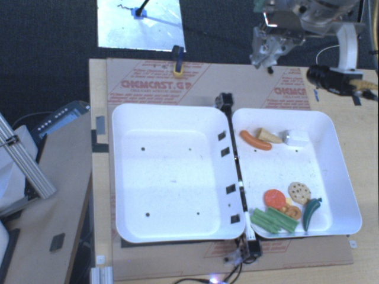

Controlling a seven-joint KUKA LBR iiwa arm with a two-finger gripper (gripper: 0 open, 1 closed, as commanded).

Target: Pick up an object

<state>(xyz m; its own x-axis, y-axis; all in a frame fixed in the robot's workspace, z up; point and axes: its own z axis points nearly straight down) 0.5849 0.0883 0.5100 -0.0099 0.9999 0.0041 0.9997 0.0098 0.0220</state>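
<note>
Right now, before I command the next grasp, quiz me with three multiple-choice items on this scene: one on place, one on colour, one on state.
1. Which bin holds the toy food?
A. left bin
B. right bin
C. both bins

2. What colour is the pepper by the cookie?
A. yellow
B. purple
C. green

3. Where is the gripper?
A. raised behind the bins
B. pressed into the left bin
C. resting on the sausage

Answers:
1 B, the sausage and cookie lie in the right bin.
2 C, the pepper is green.
3 A, the gripper hangs over the cardboard beyond the bins.
</note>
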